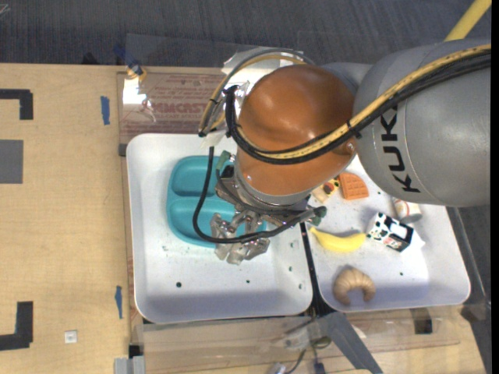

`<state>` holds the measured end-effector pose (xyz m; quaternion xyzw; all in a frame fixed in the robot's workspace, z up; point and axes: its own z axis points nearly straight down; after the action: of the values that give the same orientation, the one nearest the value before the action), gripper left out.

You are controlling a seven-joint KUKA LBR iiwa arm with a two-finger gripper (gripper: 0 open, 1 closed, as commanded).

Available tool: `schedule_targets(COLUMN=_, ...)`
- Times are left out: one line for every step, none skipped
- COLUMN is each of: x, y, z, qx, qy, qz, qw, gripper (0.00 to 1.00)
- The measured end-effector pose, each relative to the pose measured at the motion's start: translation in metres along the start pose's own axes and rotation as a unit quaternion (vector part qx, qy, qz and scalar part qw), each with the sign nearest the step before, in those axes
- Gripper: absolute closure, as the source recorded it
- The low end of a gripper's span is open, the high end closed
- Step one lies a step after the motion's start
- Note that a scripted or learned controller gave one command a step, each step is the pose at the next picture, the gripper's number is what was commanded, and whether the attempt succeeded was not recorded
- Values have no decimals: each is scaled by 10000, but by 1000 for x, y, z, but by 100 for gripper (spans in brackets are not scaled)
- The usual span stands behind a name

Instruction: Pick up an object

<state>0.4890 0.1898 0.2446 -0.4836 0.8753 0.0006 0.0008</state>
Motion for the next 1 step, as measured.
schedule_targets(x=-3, y=0, z=-13, qx=25, qy=-52, qz=-2, qw=10000, gripper=100)
